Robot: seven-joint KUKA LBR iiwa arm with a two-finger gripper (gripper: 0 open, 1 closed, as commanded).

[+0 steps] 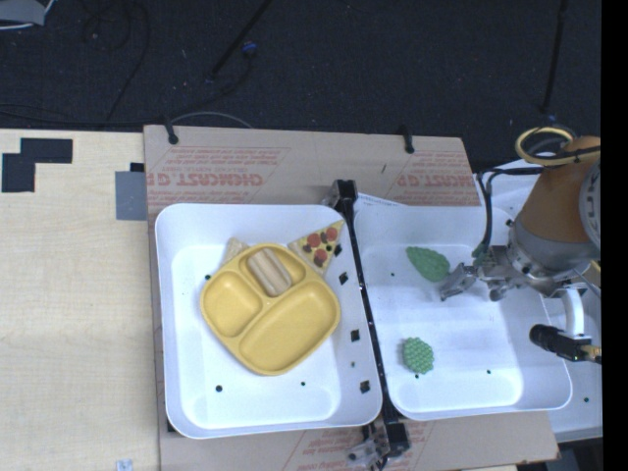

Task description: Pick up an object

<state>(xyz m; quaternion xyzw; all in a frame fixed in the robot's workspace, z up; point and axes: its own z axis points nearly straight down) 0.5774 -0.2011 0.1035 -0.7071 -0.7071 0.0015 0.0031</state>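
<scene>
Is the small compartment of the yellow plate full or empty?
Not empty: a tan ridged item lies in one small compartment of the yellow divided plate. The other small one and the large one look bare.

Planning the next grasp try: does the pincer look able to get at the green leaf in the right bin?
Probably yes: the pincer sits just beside the green leaf, with bare bin floor between them.

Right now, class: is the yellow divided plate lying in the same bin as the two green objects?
No. The yellow divided plate lies in the left bin, while both green objects lie in the right bin.
</scene>
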